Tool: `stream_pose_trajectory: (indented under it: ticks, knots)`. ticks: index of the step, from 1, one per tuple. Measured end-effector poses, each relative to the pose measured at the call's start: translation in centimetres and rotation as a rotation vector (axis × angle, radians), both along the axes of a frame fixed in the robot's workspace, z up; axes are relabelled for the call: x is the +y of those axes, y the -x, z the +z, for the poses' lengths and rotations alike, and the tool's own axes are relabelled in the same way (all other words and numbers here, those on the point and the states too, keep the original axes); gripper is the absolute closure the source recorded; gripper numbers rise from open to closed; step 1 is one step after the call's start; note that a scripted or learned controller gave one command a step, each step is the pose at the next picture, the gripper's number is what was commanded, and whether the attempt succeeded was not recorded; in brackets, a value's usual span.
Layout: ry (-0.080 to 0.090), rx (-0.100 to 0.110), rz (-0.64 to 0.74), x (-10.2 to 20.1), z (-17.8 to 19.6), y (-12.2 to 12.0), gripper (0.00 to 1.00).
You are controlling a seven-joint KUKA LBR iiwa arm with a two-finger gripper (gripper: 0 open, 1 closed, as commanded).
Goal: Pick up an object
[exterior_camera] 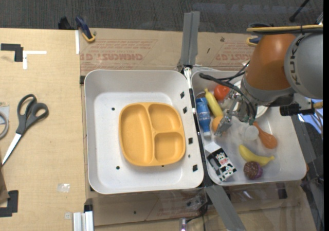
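The grey arm with its orange band (270, 63) reaches in from the right, over the right shallow white bin (293, 173), and its metal two-finger gripper (230, 118) hangs low above the bin's left half; whether it is open or closed, I cannot tell. Just beside it lie a blue bottle (203, 113) and a long yellow piece (213, 102). Nearer the front rest a yellow banana (255, 156), a purple round fruit (253, 170), an orange drumstick-shaped toy (266, 138) and a black-and-white box (221, 163). In the left white bin (97, 137) sits a yellow three-compartment plastic plate (152, 133). Black-handled scissors (24, 119) lie on the wooden bench (41, 173), well apart.
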State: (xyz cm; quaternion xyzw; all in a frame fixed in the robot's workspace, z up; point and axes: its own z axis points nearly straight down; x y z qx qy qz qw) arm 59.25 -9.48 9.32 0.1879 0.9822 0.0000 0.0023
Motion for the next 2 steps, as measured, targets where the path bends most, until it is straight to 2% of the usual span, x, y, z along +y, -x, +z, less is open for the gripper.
stream_pose_trajectory:
  ticks: [1,2]
  knots:
    - [0.000,0.002,-0.095,0.22,-0.11,9.17,0.00]
    - [0.000,0.001,-0.093,0.24,0.75,9.08,1.00]
